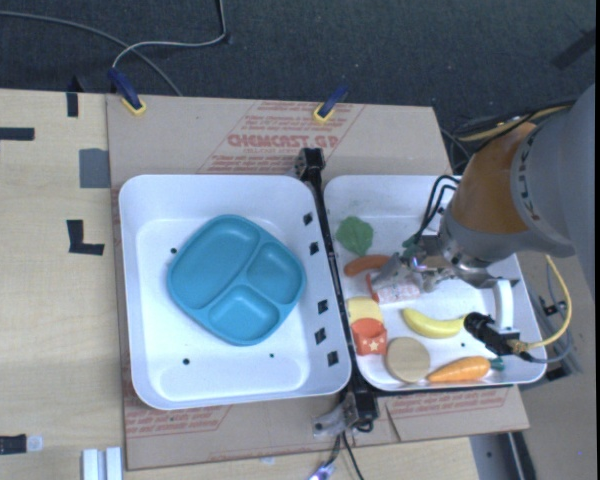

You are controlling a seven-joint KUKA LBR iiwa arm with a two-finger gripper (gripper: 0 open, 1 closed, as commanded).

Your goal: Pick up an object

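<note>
From the overhead camera, you saw the gripper [412,266] down in the right bin [380,190], just above a pale pinkish object [395,288]; whether it gripped anything, you could not tell. Around it lay a green leaf-shaped piece [355,234], an orange sausage-like piece [365,265], a banana [432,322], a yellow block [365,310], a red piece [370,338], a tan disc [408,359] and a carrot [460,371]. In the left bin [145,203], you had a blue divided plate [237,279] lying flat.
</note>
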